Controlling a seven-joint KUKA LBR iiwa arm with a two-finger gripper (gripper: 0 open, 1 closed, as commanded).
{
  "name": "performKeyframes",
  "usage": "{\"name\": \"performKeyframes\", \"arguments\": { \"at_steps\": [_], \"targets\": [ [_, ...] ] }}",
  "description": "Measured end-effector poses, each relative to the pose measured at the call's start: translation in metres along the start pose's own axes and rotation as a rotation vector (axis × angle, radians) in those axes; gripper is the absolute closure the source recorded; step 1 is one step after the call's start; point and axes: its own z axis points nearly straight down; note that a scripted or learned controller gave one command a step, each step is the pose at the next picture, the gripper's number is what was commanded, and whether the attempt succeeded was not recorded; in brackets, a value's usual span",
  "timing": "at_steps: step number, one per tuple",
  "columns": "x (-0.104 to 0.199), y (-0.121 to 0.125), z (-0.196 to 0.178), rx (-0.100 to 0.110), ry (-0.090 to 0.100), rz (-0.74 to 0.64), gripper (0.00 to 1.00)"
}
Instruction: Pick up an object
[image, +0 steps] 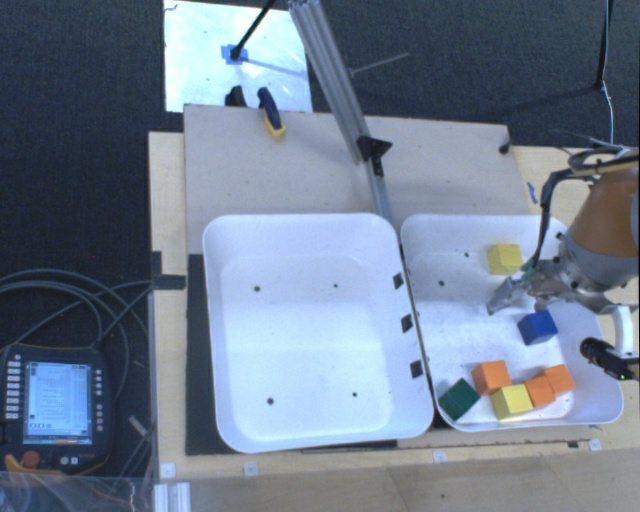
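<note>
The grey KUKA arm with its orange band (608, 215) reaches in from the right over the right-hand shallow white bin (440, 250). Its two-finger gripper (503, 297) points left, low above that bin's floor, fingers slightly spread with nothing between them.

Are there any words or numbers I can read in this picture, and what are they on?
No words or numbers can be read.
The handheld controller on the floor has a lit screen with lines of text, too small and blurred to read.
The colored blocks, such as the blue block, and the white bins carry no writing.
</note>
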Motion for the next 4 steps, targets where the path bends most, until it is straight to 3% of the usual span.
{"name": "performKeyframes", "arguments": {
  "at_steps": [1, 3, 4],
  "targets": [
    [-0.001, 0.002, -0.014, -0.007, -0.002, -0.002, 1.0],
    [0.005, 0.012, -0.129, -0.011, -0.003, -0.002, 1.0],
    [0.004, 0.013, -0.158, -0.008, -0.002, -0.002, 1.0]
  ]
}}
